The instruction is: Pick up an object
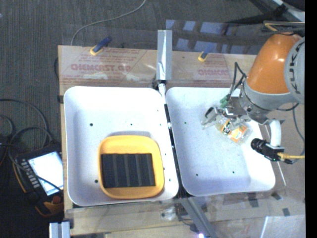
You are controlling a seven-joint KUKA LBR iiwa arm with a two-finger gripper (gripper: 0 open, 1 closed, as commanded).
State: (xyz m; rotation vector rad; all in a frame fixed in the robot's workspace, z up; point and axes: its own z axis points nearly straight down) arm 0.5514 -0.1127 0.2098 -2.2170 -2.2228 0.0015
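A grey carpeted floor surrounds a bench [119, 68] at the centre of the frame, which bears two shallow white bins side by side. In the right bin [198, 172], right of centre, the gripper [214, 117] reaches in with its two fingers [210, 114] spread apart, nothing seen between them. Just to the lower right of the fingertips lies a small orange and clear packet [236, 132], close beside the gripper; whether they touch cannot be told. Above it the grey arm [270, 99] rises to its orange band [273, 66] at the upper right of the frame. The left bin [79, 108] holds a yellow tray with dark ridged inset [132, 166] in its lower half, well apart from the gripper.
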